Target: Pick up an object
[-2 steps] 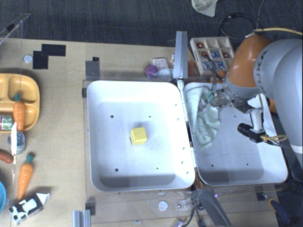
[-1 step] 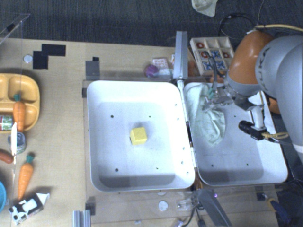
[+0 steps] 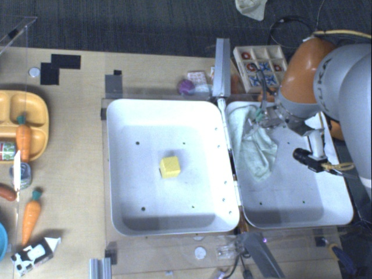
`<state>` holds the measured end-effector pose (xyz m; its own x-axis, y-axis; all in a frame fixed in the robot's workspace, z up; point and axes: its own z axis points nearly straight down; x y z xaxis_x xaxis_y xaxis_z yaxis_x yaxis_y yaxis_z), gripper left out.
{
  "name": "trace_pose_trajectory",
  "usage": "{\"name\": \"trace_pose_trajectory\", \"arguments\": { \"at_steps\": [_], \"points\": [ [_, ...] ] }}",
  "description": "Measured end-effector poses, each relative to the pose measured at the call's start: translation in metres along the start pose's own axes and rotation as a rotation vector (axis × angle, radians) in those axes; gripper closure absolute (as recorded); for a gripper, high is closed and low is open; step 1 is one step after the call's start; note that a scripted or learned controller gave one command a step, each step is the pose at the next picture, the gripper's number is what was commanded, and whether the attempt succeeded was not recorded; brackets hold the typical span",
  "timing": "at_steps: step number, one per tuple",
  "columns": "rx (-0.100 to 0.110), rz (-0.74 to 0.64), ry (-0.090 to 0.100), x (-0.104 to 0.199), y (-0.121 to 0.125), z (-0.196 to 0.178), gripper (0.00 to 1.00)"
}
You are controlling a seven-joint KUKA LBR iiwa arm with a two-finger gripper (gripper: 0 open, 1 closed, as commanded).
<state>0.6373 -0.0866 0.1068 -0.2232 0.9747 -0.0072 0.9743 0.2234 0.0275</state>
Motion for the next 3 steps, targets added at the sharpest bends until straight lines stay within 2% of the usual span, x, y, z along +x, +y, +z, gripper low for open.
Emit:
{"name": "trace_pose_trajectory", "arguments": {
  "at_steps": [1,2,3],
  "points": [
    [0.01,-0.04,0.002,-0.01,-0.033,0.013,0.0],
    [0.019,-0.084,0.005,-0.026,0.026,0.011,0.0],
    [0.008,-0.245,0.002,-0.027,-0.038,0.013,0.0]
  ]
}}
